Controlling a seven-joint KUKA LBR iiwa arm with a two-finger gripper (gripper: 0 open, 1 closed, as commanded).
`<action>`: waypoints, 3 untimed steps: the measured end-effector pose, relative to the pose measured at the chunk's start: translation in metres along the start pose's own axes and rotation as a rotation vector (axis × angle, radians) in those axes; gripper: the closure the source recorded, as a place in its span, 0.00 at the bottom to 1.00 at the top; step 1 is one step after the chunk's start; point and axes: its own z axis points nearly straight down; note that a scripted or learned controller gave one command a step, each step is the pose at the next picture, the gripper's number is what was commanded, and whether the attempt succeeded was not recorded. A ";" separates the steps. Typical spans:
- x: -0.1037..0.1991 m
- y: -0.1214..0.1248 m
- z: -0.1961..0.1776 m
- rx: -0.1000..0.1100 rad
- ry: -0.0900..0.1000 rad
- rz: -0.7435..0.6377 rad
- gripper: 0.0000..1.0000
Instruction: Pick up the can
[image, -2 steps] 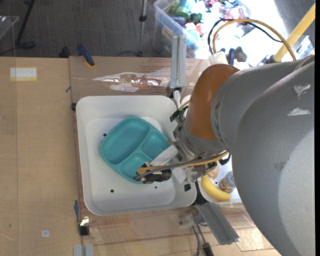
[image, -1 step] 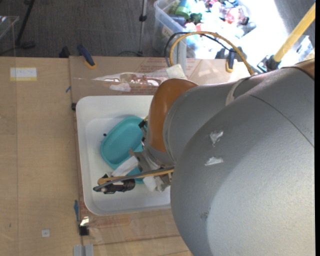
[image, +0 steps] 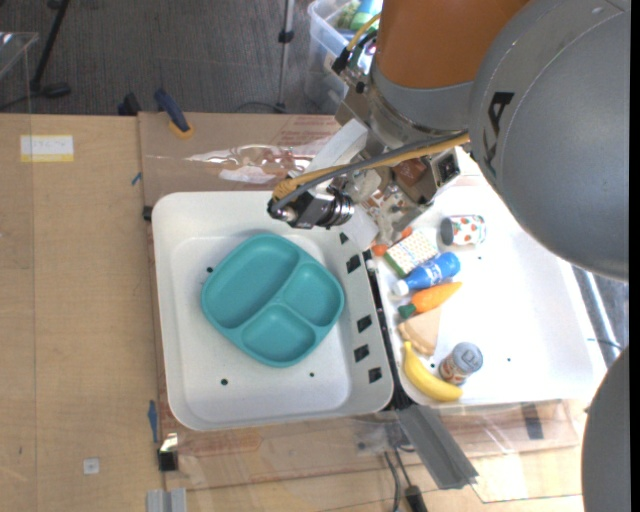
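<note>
Small silver-topped metal can (image: 461, 362) sits near the right white bin (image: 540, 330)'s front edge, just beside the yellow banana (image: 425, 378), probably light, stiff and slick, so pinch its round sides; can't tell if the claw (image: 388, 203) is spread.

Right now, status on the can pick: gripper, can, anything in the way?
Gripper over right bin's far corner. Can at its near end, not held. Banana right beside it; carrot, blue bottle between it and gripper.
</note>
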 end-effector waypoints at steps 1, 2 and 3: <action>0.000 0.002 -0.010 0.000 0.001 0.002 1.00; 0.000 0.003 -0.020 0.001 0.003 0.003 1.00; 0.001 0.005 -0.030 0.002 0.004 0.004 1.00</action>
